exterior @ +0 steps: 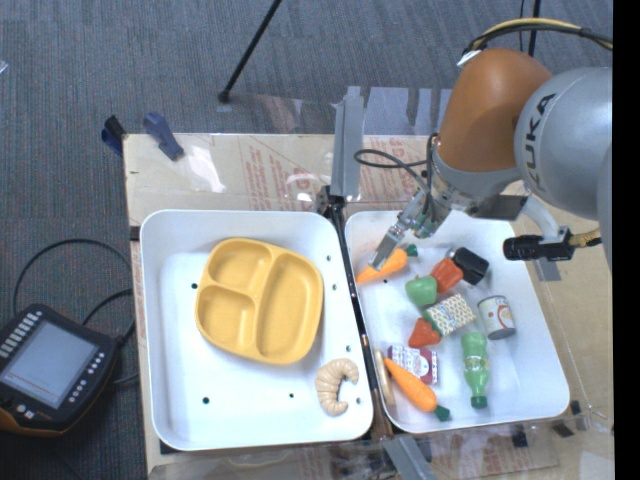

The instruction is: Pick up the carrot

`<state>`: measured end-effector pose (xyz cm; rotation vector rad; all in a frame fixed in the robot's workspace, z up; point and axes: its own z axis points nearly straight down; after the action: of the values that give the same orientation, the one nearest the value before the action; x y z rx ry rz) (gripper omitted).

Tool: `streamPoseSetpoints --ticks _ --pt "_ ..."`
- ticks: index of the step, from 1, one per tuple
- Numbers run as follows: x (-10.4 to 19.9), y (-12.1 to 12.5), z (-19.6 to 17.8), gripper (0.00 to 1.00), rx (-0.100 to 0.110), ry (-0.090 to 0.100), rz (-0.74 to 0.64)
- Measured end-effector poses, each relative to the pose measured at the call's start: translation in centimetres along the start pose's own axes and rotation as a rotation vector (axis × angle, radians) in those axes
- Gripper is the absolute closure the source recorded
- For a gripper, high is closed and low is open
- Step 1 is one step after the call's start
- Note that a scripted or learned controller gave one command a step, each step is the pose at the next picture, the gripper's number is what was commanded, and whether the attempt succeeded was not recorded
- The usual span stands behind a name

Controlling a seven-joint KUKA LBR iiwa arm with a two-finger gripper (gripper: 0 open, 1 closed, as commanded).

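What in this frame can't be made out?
- Claw at one carrot: too small to tell contact.
- Second carrot: leafy tip sits at the bin's rim.
- Can and packet labels: too small to read.
- Arm: cut off by camera view's right.

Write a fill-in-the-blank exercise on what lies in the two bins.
1. The yellow divided plate lies in the ___ bin.
2. The croissant lies in the same bin as the ___.
3. The right bin holds ___ carrots: one by the gripper, one near its front edge.
4. The bottle in the right bin is ___ in colour.

Missing words: left; plate; two; green
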<state>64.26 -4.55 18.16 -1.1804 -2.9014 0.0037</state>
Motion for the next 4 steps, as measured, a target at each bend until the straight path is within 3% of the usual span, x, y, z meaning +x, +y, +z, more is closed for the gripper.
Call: streamPoseSetpoints --ticks 1,2,3,4 --pt "-2.1 -3.3 7.4 0.00 -0.016 -0.020 -0.147" --pt "-2.9 -2.3 8.1 0.00 -0.026 -0.031 -0.107" --pt "-2.8 -3.4 3.7 0.00 -0.008 -0.012 -0.192" --pt "-2.4 -2.9 9.0 0.00 -0.010 -0.017 -0.354"
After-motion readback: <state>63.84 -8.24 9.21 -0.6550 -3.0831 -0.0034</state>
